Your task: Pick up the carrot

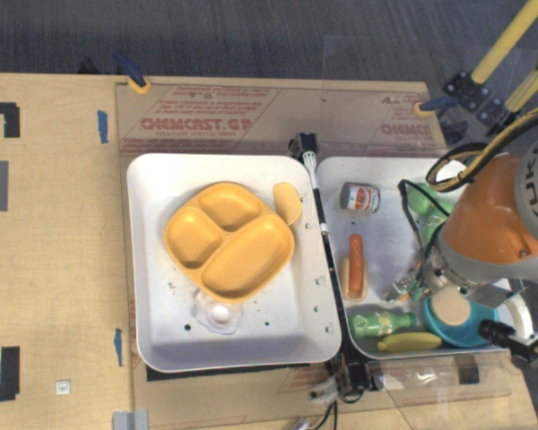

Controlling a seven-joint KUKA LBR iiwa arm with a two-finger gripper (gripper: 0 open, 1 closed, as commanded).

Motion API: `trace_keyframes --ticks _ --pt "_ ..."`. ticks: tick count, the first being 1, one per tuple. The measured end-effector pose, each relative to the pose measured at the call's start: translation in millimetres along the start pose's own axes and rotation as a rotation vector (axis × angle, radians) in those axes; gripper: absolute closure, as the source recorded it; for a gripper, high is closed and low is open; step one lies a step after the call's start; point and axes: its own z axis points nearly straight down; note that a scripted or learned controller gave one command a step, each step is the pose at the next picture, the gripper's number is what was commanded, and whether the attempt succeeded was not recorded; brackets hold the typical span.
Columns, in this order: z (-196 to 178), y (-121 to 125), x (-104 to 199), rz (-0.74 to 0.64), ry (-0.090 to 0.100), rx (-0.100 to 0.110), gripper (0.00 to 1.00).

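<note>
two white bins side by side. carrot [355, 265] lies in right bin [387, 173], arm [490, 218] beside it. claw [417, 280] state: cannot tell.

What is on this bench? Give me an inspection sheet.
surface: left bin and right bin, on cardboard.
job's things: carrot lying in the right bin, near its left wall.
clutter: yellow divided plate, toy fried egg; can, banana, green bottle, blue bowl.
grippers: gripper right of the carrot, apart from it.
cables: black cable looping beside the arm.
surroundings: blue clamp; black tape marks.
</note>
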Motion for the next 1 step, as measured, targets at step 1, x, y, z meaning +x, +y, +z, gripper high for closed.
trace_keyframes --ticks 1 --pt "-10.2 1.4 -0.9 -0.001 -0.003 -0.003 1.0"
